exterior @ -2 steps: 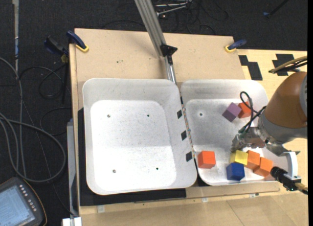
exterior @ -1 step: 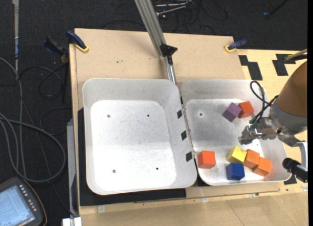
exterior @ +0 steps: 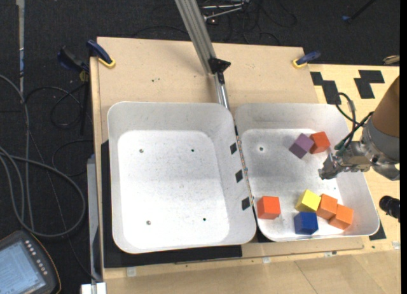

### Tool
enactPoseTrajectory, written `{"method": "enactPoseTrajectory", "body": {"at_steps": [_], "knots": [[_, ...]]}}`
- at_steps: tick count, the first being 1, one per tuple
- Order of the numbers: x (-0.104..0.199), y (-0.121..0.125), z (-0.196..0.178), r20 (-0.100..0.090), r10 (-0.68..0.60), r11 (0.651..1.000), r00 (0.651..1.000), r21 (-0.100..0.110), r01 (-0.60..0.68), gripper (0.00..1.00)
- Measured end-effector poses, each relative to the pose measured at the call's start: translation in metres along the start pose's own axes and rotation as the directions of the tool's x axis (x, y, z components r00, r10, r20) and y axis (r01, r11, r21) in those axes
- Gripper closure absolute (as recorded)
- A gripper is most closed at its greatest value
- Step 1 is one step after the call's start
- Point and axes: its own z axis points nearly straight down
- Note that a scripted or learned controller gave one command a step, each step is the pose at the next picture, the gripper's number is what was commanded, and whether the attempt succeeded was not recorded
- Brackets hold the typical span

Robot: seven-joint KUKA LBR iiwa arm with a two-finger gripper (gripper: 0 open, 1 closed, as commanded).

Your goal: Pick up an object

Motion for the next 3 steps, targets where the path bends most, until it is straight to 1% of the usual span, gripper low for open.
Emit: {"method": "enactPoseTrajectory", "body": {"at_steps": [1, 2, 3], "knots": [[0.0, 0.002, -0.033, 0.0, 0.0, 1.0, 1.0, 0.0, 0.0, 1.0], [0.053, 0.009, -0.044, -0.004, -0.005, 1.0, 1.0, 0.003, 0.005, 1.0], [0.103, 0.023, -0.048, -0.004, -0.006, 1.0, 1.0, 0.005, 0.006, 1.0]]}}
